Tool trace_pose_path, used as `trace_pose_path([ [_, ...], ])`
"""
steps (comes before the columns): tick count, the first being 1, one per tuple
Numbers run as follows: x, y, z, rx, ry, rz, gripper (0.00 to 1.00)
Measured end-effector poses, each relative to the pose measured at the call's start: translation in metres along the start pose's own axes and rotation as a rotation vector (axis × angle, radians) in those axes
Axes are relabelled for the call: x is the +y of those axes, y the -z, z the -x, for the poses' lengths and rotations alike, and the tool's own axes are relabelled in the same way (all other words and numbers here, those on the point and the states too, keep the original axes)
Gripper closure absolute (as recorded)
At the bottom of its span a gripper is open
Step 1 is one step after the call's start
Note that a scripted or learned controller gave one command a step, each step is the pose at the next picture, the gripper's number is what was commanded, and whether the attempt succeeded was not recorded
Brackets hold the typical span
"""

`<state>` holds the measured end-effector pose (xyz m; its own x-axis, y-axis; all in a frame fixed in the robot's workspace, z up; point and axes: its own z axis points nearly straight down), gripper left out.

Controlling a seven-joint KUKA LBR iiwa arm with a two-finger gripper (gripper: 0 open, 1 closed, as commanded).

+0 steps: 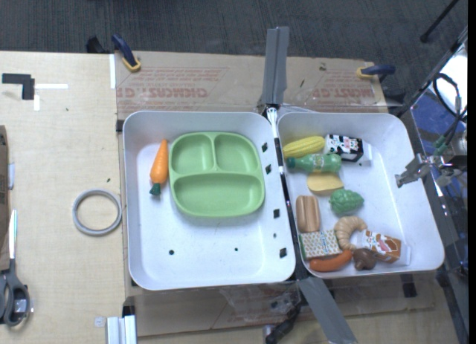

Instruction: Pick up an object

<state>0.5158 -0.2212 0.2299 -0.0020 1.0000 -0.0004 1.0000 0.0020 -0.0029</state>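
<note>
The right bin holds several toy foods. A yellow corn cob, a black-and-white carton and a green bottle lie at its far left. Below them are a yellow slice, a green broccoli, a hot dog bun, a croissant, a patterned cracker box, a red sausage, a brown piece and an orange-and-white carton. In the left bin, an orange carrot rests beside a green divided plate.
A grey tape ring and scissors lie on the wooden bench at the left. A metal post rises behind the bins' shared wall. Clamps hold the cardboard at the back. A metal bracket with cables juts in at the right bin's edge.
</note>
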Motion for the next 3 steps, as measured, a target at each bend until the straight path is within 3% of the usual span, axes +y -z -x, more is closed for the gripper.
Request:
trace_pose_path([
  [1,0.038,-0.116,-0.039,0.0,-0.037,0.0,0.0],
  [2,0.071,-0.126,-0.024,-0.001,-0.101,0.002,0.0],
  [3,0.113,-0.082,-0.115,-0.001,-0.04,0.003,0.0],
])
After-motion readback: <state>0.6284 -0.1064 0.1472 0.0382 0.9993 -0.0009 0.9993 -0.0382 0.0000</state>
